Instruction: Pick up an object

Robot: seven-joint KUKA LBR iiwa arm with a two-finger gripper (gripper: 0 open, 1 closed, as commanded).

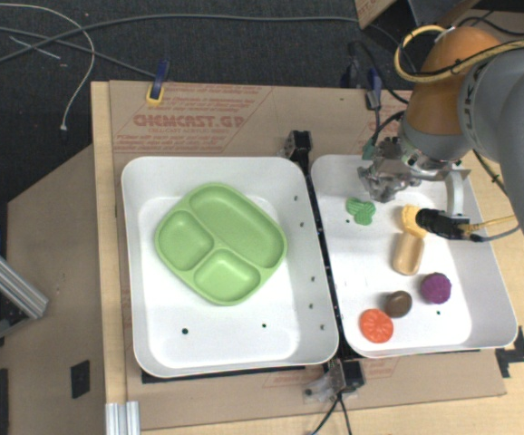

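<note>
Gripper point(384, 181) hangs low over the right bin point(489, 329) at its twelve o'clock end; whether its claw is apart or together I cannot tell. Just at its seven o'clock lies a green toy point(361, 211). The left bin point(144, 333) holds a green divided plate point(221, 243)

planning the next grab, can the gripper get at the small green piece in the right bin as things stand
Probably yes. The gripper hangs just up and right of the small green piece, which lies apart from the tan piece and the other items, with bare right bin floor around it.
</note>
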